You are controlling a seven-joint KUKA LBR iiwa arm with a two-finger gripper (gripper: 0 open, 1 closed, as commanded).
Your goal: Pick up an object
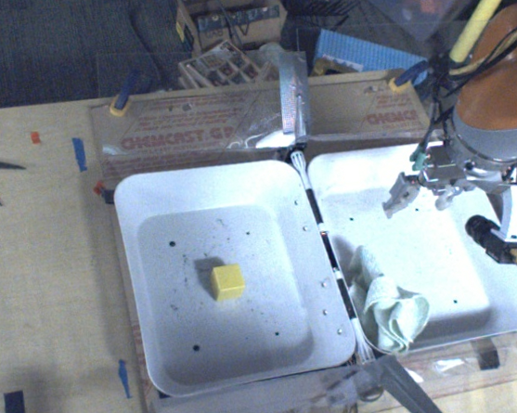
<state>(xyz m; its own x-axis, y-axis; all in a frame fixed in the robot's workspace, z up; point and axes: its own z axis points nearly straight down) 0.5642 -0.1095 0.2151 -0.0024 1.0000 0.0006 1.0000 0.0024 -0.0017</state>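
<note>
A small yellow block point(228, 281) lies near the middle of the left bin point(146, 205). A crumpled pale green and white cloth point(390, 308) rests at the front left of the right bin point(357, 175), against the divider. My gripper point(421, 196) hangs over the back half of the right bin, up and to the right of the cloth and well apart from it. It is open, with nothing between its fingers. The arm's orange band point(498, 97) sits above it at the right edge.
A cardboard wall point(193, 129) runs behind both bins. The ridge point(323, 240) where the two rims meet separates them. A black part with a cable point(488, 236) hangs by the arm over the right bin's right side. Clutter lies beyond the bench.
</note>
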